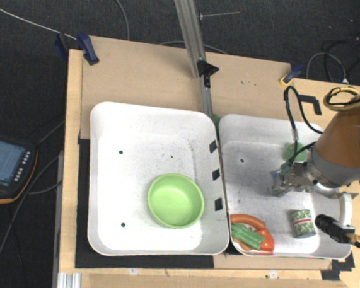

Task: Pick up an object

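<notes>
A light green bowl [175,200] sits in the left bin [115,131], toward its front right. In the right bin [246,146] an orange and green toy [252,234] lies at the front left corner, and a small green patterned block [303,223] lies to its right. A green object [297,152] peeks out behind the arm's wrist. My gripper [282,183] hangs low over the middle of the right bin, left of the orange-banded wrist [345,140], above and left of the block.
A metal pole [192,30] slants down to the gap between the bins. Black cables [294,113] loop near the wrist. A handheld pendant [0,167] lies off the bench at left. Blue clamps [88,48] hold the board's far corners.
</notes>
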Controlling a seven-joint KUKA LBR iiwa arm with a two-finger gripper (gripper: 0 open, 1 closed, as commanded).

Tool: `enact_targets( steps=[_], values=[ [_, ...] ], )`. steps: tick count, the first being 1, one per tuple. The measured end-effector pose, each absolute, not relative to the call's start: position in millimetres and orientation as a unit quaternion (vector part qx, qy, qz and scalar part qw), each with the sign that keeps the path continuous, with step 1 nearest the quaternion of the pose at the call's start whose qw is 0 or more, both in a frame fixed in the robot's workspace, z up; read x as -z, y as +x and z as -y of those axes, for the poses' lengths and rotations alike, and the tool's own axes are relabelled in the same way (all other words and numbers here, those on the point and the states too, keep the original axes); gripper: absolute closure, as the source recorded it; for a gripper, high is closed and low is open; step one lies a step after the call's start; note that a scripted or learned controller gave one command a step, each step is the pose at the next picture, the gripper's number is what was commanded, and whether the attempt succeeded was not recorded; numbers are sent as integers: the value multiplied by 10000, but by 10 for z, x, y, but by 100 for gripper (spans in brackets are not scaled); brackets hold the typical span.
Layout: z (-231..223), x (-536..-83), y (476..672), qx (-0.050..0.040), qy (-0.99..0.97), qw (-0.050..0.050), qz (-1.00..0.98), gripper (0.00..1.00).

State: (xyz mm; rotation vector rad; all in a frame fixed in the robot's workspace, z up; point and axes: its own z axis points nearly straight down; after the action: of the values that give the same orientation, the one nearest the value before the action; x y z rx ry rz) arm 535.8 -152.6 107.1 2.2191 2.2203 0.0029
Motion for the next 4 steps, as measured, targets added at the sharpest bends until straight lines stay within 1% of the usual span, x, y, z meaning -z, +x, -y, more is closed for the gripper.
enact_targets(
  steps=[2,3,4],
  values=[
    [1601,-2176,5557,-15,7069,21,-7073,100],
    [1556,-2650,5490,-15,7069,19,-7073,100],
    [1026,-2601,5685,-6,7054,-2,-7088,100]
  ],
)
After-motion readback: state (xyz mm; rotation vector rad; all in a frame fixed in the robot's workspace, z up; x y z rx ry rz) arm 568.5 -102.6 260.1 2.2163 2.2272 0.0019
